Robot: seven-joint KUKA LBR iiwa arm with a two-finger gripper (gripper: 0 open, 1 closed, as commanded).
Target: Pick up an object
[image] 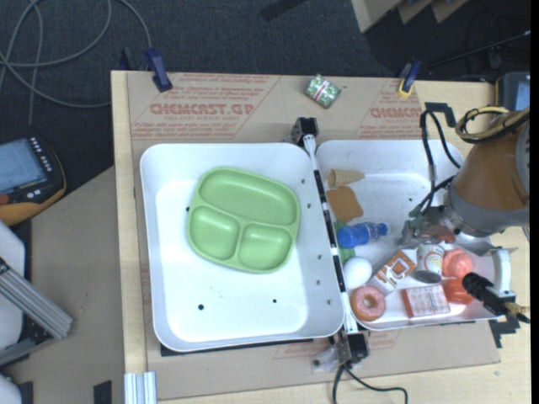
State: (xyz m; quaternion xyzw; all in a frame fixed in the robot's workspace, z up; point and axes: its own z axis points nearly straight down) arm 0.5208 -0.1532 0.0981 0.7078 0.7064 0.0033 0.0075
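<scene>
My gripper (424,232) hangs low over the right bin (383,160), at the end of the grey and orange arm (493,183). Right under it lies a small can (430,260), with an orange-and-white box (396,269) to the can's left. A blue bottle with a green cap (360,234) lies to the gripper's left. Also in this bin are a white egg (358,270), a pink donut (368,303), a red packet (425,301), an orange-red toy (459,269), a brown card (344,202) and a tan cone (345,177).
The left bin (164,251) holds a green divided plate (244,220). A small green wrapped thing (322,91) lies on the cardboard behind the bins. Blue clamps (157,70) sit at the back corners. Cables (434,141) hang near the arm.
</scene>
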